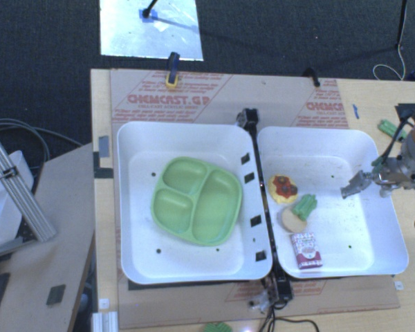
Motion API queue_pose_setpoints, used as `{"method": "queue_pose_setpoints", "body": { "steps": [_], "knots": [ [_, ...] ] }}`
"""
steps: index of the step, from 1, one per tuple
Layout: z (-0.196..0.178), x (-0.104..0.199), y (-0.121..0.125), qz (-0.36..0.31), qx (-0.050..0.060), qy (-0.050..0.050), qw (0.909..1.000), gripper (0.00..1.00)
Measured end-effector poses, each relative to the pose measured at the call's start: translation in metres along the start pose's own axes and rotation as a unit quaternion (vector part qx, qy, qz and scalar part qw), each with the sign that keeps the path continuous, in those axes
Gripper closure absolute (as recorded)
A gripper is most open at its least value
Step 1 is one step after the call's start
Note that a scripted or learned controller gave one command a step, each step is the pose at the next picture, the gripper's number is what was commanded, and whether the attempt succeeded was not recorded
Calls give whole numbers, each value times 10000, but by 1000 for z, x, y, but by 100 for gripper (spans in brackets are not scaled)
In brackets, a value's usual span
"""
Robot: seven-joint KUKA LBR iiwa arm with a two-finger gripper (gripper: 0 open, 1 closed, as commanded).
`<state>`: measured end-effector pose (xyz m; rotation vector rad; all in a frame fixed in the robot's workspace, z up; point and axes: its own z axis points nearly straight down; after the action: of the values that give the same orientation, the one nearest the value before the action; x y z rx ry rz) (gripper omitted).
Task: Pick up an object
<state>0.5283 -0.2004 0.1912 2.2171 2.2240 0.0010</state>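
Several small objects lie at the left side of the right bin (pixel 346 151): a yellow piece with red spots (pixel 283 188), a green toy (pixel 305 204), a beige round piece (pixel 292 220) touching the green toy, and a red and white packet (pixel 306 249) near the front. My gripper (pixel 367 187) hangs over the right part of this bin, well to the right of the objects. Its fingers are open, with nothing between them.
A green divided plate (pixel 196 200) lies in the left bin (pixel 135 151). A black hinged divider (pixel 256 192) runs between the two bins. A yellow and blue clamp (pixel 172 71) sits at the back of the bench, with cables at the far right.
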Motion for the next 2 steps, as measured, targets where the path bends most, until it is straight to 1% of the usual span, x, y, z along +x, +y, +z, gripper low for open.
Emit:
{"method": "queue_pose_setpoints", "body": {
  "steps": [1, 2],
  "knots": [
    [2, 86, 9, -46, 5, 23, 10000, 0],
    [111, 84, 17, 7, 5, 1, 10000, 0]
  ]
}}
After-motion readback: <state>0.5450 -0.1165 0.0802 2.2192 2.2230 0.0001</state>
